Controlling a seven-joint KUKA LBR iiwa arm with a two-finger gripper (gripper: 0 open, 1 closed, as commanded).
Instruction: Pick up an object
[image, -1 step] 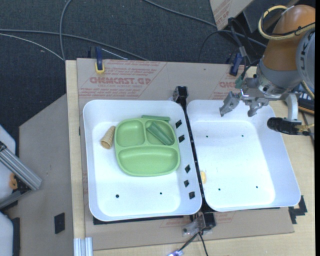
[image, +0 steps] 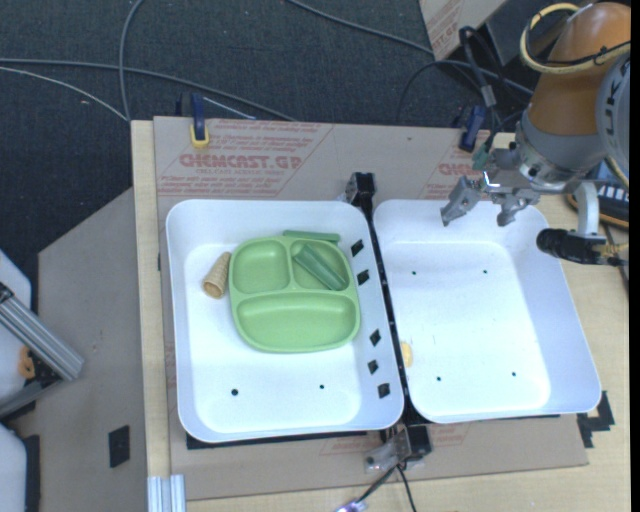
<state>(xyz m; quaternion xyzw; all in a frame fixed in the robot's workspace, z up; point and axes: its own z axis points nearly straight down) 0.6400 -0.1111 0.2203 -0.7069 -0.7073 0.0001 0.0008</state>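
So the gripper (image: 485, 208) is sitting up in the upper right of the frame, over the far rim of the right bin (image: 545, 330), with its two fingers spread wide and nothing between them. The grey arm with the orange band comes in from the top right corner.

All the pickable stuff is over in the left bin (image: 200, 390), left of center. There's a light green divided plate (image: 293, 318), rounded square shape with three compartments, one big and two small. A darker green flat piece (image: 322, 265) lies tilted in the plate's upper right compartment, and a similar green strip (image: 312, 236) pokes out just behind the plate's far edge. A tan cone-looking thing (image: 215, 275), like a little waffle cone, lies right against the plate's left edge.

There's also a tiny yellowish bit (image: 405, 352) at the right bin's left wall.
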